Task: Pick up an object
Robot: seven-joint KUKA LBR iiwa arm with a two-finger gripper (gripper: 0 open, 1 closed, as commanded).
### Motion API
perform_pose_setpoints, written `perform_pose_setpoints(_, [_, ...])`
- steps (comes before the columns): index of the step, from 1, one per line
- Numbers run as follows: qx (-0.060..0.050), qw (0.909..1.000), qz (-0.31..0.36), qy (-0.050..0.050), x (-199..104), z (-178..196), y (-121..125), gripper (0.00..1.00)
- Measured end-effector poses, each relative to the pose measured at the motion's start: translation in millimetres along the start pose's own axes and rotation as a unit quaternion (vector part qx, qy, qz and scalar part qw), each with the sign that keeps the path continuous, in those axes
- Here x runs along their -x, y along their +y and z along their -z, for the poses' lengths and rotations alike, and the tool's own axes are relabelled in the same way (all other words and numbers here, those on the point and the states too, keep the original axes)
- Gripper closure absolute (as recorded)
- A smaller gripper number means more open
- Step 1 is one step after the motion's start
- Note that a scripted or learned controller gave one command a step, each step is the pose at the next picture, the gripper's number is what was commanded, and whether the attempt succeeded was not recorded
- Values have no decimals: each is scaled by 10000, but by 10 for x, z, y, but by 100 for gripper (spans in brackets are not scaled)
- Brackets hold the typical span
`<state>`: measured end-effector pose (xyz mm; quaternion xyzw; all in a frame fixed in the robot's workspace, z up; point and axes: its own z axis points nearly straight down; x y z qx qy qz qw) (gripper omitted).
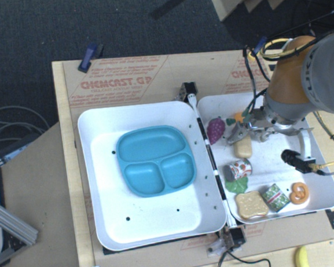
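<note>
Hand (242, 130) just above pale food piece (244, 149), right bin (329, 194)

a blue three-compartment plate (156, 159) lies flat in the left white bin (105, 222). both bins rest on a brown cardboard sheet (127, 75) printed with red lettering. a small blue clip (89, 57) sits at the sheet's far left corner. grey cables (4, 135) coil on the dark carpet (58, 23) at left.

My worktop (150, 79) carries two white bins side by side: left bin (101, 182), right bin (324, 200).
</note>
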<state>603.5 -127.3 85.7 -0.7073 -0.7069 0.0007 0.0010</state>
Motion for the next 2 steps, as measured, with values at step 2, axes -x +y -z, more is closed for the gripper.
perform_pose_setpoints(2, [20, 10000, 11, 3, -908, 994, -74, 100])
